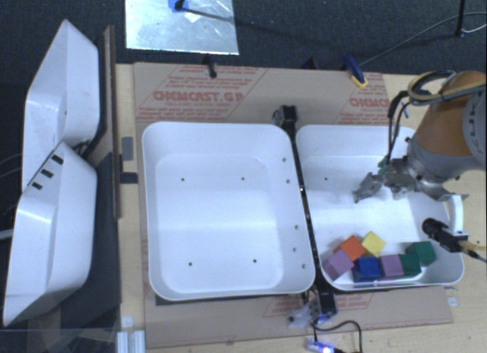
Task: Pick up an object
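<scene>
The robot arm (449, 142) has a rounded grey body under a broad orange band. Black and yellowish cables loop over its top. Its small, angular grey metal two-finger gripper (370, 186) looks dull and slightly blurred.

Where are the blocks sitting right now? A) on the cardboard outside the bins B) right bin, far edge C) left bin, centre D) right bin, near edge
D: the blocks cluster along the right bin's near edge, below the gripper.
</scene>
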Available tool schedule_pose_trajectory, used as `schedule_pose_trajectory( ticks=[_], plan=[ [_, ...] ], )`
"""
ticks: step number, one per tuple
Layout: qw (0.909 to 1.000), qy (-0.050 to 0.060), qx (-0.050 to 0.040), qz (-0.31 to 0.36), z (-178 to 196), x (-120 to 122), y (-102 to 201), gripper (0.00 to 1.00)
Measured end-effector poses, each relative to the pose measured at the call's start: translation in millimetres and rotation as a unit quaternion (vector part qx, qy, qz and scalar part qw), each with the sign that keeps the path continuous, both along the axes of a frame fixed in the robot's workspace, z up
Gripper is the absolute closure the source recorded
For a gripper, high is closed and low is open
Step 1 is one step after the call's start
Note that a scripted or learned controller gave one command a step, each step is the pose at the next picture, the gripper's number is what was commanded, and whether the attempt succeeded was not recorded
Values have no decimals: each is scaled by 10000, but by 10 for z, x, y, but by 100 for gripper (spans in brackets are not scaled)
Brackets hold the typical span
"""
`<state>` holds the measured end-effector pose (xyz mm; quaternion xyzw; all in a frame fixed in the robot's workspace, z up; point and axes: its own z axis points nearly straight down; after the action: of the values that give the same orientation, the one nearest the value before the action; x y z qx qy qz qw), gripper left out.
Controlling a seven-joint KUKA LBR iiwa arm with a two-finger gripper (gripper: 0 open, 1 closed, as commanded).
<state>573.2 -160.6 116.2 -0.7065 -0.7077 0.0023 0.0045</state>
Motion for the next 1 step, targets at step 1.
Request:
schedule_pose_trajectory(
  ticks=[1],
  plan=[
    [10000,-60,-19,-8,160,32,-23,100]
  ],
)
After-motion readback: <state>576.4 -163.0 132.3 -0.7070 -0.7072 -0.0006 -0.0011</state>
